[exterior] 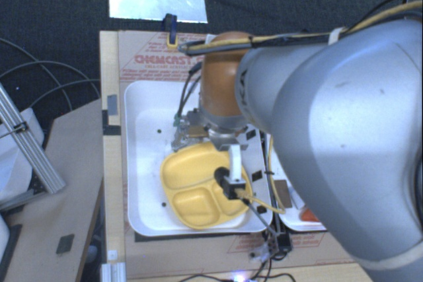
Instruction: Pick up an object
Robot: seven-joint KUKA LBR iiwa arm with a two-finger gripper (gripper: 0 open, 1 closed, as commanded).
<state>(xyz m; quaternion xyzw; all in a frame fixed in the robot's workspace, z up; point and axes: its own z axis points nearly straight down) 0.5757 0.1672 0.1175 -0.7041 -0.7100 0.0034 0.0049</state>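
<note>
The pincer (193, 137), open or clenched I cannot tell, is hanging over the far edge of the yellow tray (195, 193) lying in the left bin (142, 142), where that thin, sloping rim is probably inviting a slip.

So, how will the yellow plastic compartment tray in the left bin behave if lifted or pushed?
The yellow plastic divided tray looks moulded and thin-walled, so it is probably stiff and light for its size. Its glossy, rounded rim may be slippery to pinch. Being wide and shallow, lying in the white bin, it should slide, not roll, when pushed.
</note>
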